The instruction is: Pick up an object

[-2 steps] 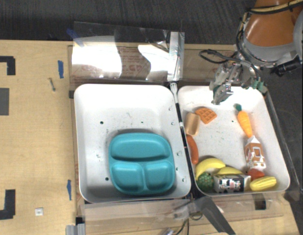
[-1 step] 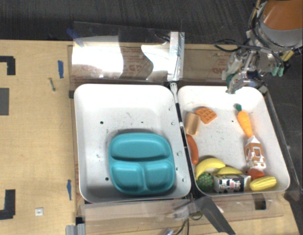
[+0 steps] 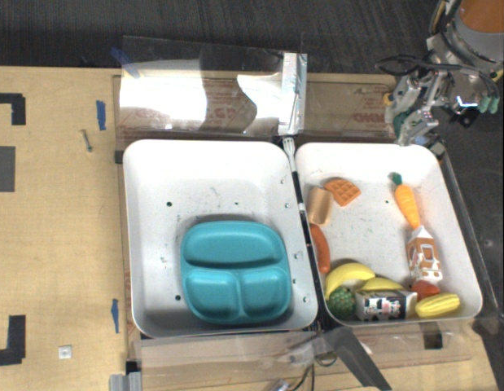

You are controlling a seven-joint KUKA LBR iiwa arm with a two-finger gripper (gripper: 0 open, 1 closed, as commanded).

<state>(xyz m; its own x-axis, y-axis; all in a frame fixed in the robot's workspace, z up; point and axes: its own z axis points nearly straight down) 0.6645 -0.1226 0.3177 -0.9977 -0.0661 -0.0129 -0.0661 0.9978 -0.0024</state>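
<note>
My gripper [image 3: 409,119] hangs open with nothing in it, just beyond the far right corner of the right bin [image 3: 374,163]. That bin holds several toy foods. A waffle [image 3: 343,191] and a tan cylinder [image 3: 320,206] lie near its far left. A carrot [image 3: 407,204] and a small bottle [image 3: 422,255] lie along the right side. A red sausage [image 3: 321,248] lies against the left wall. A banana [image 3: 349,275], a green piece [image 3: 343,301], a can [image 3: 384,305] and a yellow piece [image 3: 437,305] crowd the near edge.
The left bin [image 3: 154,186] carries a teal divided plate [image 3: 235,271] in its near half. A clear plastic sheet [image 3: 211,96] stands behind the left bin. Cables and the arm's wrist [image 3: 471,23] fill the top right corner.
</note>
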